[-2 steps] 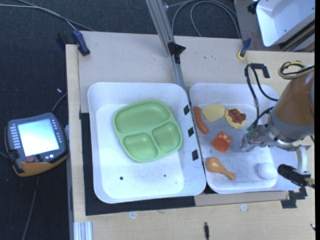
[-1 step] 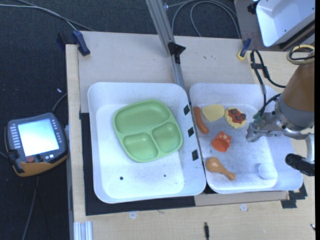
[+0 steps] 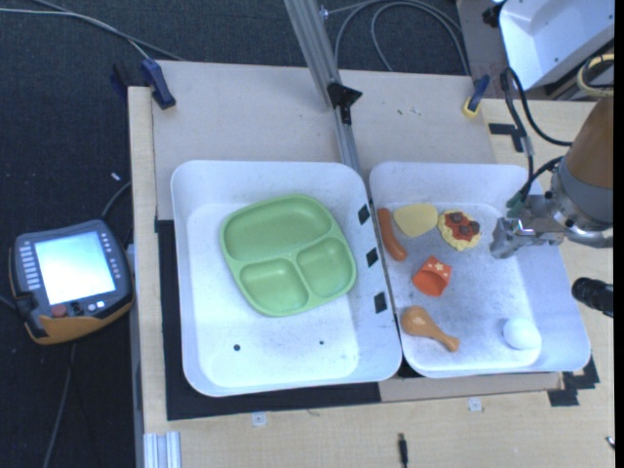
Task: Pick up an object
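Nothing is picked up yet: the hand (image 3: 504,237) hangs over the right bin (image 3: 546,291), just right of the pizza slice (image 3: 459,229), and whether it is clenched or released I cannot tell. The sausage (image 3: 392,234), orange cup (image 3: 432,276), drumstick (image 3: 427,327) and white egg (image 3: 521,333) lie in that bin, so choosing, grasping and lifting remain.

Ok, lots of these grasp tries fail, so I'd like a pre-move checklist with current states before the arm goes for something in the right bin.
1. Gripper over the right white bin: ok, above its upper right part.
2. Gripper carrying nothing: cannot tell.
3. Nearest target: small pizza slice toy, just left of the gripper: ok.
4. Pizza slice apart from the yellow chip-shaped piece: not ok, nearly touching.
5. Orange cup-like piece free on all sides: ok.
6. White egg-shaped toy free of the bin wall: not ok, near the corner.
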Robot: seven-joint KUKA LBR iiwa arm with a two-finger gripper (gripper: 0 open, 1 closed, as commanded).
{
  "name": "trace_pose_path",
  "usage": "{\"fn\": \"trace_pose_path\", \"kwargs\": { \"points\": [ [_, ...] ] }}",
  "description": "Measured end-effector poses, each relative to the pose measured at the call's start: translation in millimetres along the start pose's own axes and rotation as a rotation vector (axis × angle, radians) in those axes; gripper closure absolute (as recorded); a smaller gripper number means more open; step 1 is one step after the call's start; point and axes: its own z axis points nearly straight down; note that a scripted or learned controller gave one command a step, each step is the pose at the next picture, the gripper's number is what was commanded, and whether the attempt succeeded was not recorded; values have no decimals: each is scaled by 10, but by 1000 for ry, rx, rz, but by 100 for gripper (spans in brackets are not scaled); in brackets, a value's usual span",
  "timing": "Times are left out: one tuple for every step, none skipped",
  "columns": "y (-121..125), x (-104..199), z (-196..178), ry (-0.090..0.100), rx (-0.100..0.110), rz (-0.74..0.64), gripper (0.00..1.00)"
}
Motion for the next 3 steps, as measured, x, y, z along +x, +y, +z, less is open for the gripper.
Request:
{"fn": "trace_pose_path", "kwargs": {
  "points": [
    [18, -1, -434, 0, 0, 0, 100],
    [187, 490, -480, 2, 3, -4, 100],
    [465, 992, -503, 2, 2, -4, 100]
  ]
}}
